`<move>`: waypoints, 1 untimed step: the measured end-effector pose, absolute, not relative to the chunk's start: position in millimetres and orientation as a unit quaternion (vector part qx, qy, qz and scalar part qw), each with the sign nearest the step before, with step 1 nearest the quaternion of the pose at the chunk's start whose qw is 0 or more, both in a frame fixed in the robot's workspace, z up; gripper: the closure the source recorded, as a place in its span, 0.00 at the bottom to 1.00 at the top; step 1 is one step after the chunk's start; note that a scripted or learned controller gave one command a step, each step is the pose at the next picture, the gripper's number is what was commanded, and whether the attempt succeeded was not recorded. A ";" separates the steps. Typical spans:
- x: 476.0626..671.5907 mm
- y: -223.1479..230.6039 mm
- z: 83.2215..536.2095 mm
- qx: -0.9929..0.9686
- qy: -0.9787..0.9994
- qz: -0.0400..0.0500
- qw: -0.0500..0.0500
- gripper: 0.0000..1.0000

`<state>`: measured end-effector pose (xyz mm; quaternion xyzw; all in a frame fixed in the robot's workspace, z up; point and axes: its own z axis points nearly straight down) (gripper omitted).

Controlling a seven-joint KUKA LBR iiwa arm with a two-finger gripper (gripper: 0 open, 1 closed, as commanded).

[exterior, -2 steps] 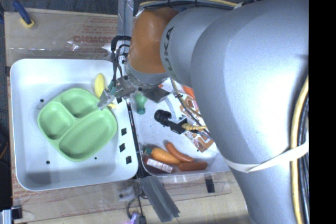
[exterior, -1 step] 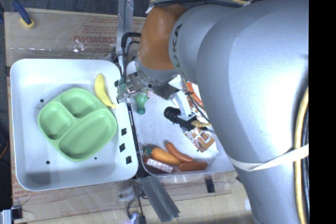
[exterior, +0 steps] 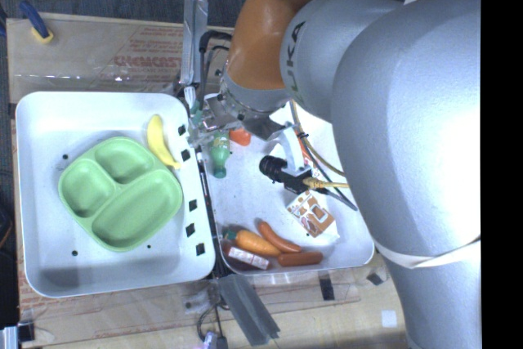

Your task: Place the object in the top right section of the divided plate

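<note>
The gripper (exterior: 204, 123) hangs over the strip where the two white bins meet, at the far end of that divide, and from this angle I cannot tell whether it is clenched or released; nothing can be made out in its grasp. In the left bin (exterior: 49, 257) lies the green divided plate (exterior: 122, 212), with two small sections on its far side and one large section on its near side. A yellow banana (exterior: 161, 141) lies in the same bin, outside the plate and against its far right rim, just left of the gripper. In the right bin (exterior: 245, 192), just near and right of the gripper, a small green bottle (exterior: 219, 158) lies close to the bin's left wall, with a small orange-red piece (exterior: 239, 137) just beside it on the right. Further right, toward the arm, sits a white snack packet with a brown pattern (exterior: 312, 215). Along the near wall of that bin lie an orange carrot (exterior: 255, 242), a second orange piece (exterior: 279, 238) touching it, a brown sausage (exterior: 300, 259) and a dark red packet (exterior: 246, 258), all bunched together.
</note>
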<state>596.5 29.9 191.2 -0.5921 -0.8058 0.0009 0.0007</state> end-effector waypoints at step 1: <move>581.5 16.3 190.6 -0.808 -0.589 0.002 0.001 1.00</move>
